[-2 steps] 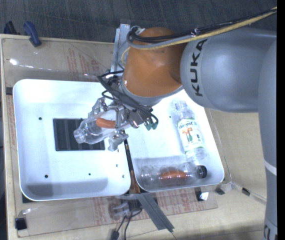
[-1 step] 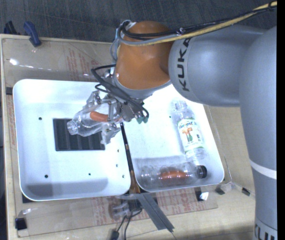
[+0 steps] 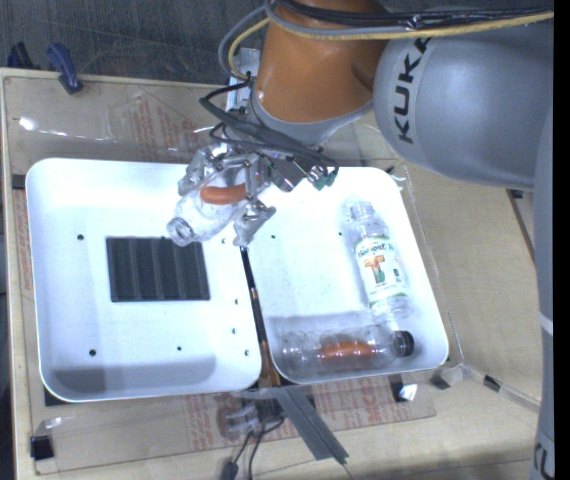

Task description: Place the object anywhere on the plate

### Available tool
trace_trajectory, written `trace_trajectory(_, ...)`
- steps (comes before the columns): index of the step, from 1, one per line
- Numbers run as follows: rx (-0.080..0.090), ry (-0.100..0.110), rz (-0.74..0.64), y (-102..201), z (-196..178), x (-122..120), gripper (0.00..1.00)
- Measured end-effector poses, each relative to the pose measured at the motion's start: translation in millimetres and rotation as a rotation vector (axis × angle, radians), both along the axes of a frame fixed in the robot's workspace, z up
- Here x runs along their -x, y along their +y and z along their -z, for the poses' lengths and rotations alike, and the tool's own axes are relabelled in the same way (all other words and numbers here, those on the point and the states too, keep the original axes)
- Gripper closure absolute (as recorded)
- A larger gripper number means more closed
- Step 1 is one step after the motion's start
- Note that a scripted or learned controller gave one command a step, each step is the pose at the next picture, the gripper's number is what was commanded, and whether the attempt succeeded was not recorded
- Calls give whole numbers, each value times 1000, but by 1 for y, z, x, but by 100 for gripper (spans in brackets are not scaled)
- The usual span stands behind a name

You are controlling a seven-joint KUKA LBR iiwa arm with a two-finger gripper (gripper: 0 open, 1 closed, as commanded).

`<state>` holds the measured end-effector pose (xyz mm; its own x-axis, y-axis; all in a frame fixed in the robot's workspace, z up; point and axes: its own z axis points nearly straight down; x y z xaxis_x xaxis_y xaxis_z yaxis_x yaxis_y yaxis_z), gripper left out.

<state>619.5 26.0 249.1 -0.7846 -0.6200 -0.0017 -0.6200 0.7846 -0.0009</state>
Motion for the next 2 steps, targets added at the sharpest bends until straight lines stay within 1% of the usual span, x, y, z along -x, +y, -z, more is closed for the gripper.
trace_trajectory(1,0,5,-129,48,58,23,100)
trace_trajectory(2,0,5,-129,48,58,23,0)
